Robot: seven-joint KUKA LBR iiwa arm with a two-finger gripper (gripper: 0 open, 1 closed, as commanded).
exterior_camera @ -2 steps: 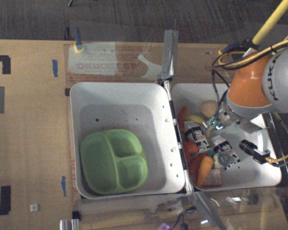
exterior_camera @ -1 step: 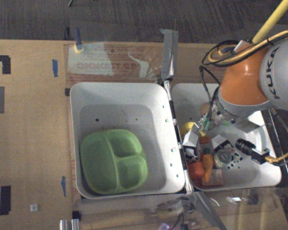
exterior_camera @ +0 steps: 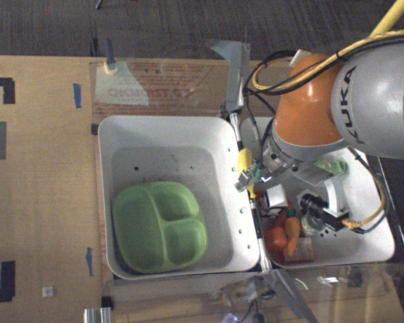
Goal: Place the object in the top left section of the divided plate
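The gripper point(exterior_camera: 283, 210) is poised over the right bin's point(exterior_camera: 374, 247) left edge; jaw state cannot be told. The carrot-like piece point(exterior_camera: 291, 234) should be approached squarely, then carried to the green divided plate point(exterior_camera: 158, 227).

cam: single, overhead | slanted down on both bins point(exterior_camera: 163, 140) | range: probably moderate

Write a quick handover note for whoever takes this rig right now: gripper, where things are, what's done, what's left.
Gripper: low over the right bin, hidden under the wrist; I cannot tell whether it holds anything.
Divided plate: green, in the left bin, toward its near left corner; all sections bare.
Objects: small toy foods, among them a red piece and an orange piece, lie in the right bin by the divider wall.
Done: nothing placed on the plate yet.
Left: secure an object, carry it across, set it in the plate's top left section.
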